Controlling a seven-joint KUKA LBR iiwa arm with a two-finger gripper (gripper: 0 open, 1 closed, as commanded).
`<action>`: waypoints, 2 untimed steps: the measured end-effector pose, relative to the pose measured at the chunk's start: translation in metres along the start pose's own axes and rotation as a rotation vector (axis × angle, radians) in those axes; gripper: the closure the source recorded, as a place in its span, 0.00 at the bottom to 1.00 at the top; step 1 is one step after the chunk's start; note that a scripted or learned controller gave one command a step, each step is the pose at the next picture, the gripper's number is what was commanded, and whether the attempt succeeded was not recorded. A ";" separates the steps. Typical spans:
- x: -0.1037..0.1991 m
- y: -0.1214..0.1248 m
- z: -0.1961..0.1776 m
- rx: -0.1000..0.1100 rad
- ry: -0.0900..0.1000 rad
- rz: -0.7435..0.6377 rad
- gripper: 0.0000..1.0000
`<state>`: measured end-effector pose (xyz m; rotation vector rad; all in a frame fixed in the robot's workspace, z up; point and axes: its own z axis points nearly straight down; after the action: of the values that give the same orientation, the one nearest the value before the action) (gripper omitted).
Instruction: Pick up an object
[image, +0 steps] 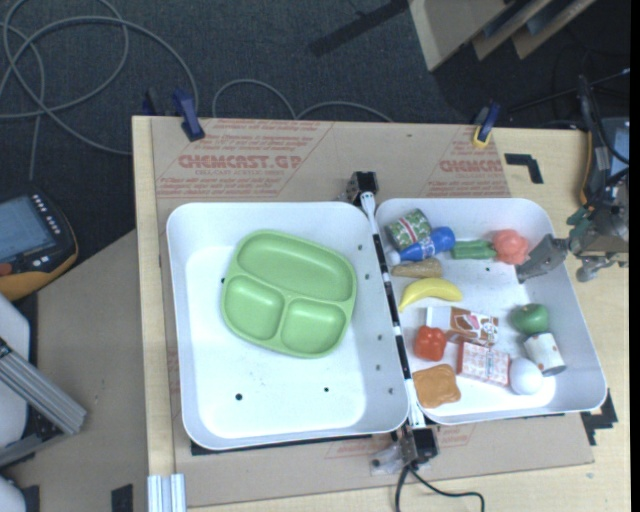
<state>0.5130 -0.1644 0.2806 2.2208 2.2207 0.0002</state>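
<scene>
Pincer (545, 258) hovering at right bin's (585, 345) far edge, grip state can't tell.
Green plate (288, 292) sitting in left bin (200, 330); banana (430, 292), green ball (530, 318) lying loose; coming down square over one isolated item looks safest.

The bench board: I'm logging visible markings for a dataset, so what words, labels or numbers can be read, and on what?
"CHEMCAST GP", red print on the brown board, top left; smaller lines beneath it are too blurred to read.
"CHEMCAST", partly cut off, again on the board at top right.
The labels on the green can and the small packets are too small to read.
</scene>
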 end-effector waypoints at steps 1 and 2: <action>-0.048 0.007 0.097 0.002 0.000 0.001 0.00; -0.057 0.006 0.177 -0.001 0.000 0.000 0.00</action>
<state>0.5193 -0.2211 0.1041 2.2202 2.2211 0.0015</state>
